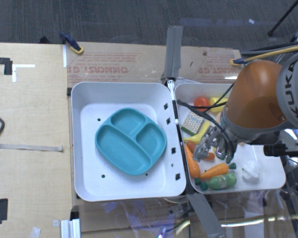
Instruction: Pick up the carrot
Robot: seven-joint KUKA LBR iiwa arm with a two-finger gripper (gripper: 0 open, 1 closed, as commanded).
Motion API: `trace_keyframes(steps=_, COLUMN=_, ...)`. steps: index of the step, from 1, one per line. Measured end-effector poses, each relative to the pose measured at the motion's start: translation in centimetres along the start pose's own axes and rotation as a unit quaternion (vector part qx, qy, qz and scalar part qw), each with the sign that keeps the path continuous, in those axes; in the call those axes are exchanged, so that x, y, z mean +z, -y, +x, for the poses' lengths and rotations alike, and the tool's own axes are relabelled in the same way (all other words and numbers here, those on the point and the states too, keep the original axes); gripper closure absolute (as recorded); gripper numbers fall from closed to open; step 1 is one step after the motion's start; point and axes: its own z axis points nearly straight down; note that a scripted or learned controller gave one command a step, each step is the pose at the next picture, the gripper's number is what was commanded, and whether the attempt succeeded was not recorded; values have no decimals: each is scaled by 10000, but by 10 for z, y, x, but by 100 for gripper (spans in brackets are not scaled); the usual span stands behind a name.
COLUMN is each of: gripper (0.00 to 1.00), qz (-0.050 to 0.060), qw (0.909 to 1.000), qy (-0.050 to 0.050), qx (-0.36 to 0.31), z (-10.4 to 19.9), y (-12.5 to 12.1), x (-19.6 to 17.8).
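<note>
Two orange carrot-like pieces lie in the right bin [268,182]. One carrot [214,171] lies slantwise near the front wall, and a second orange piece [191,163] runs along the bin's left wall. My gripper [212,149] hangs low over the bin's front left part, just above and between the two pieces. A small patch of orange shows right under the gripper, and I cannot tell whether it is touching it. The arm's orange band [256,100] covers the middle of the bin.
A green item [221,181] lies against the carrot by the front wall, and a white lump [251,172] is to its right. A red tomato [201,102], yellow pieces [203,130] and a small printed card [192,123] sit at the back left. The left bin holds a teal divided plate [131,140].
</note>
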Motion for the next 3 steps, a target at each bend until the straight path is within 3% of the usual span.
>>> trace_keyframes(steps=1, gripper=0, qz=2, qw=10000, qy=0, qx=3, z=0, y=0, x=0)
trace_keyframes(steps=2, gripper=0, qz=7, qw=9985, qy=0, qx=540, z=-30, y=56, x=0)
trace_keyframes(steps=3, gripper=0, qz=11, qw=9821, qy=-14, qx=1882, z=-50, y=77, x=101)
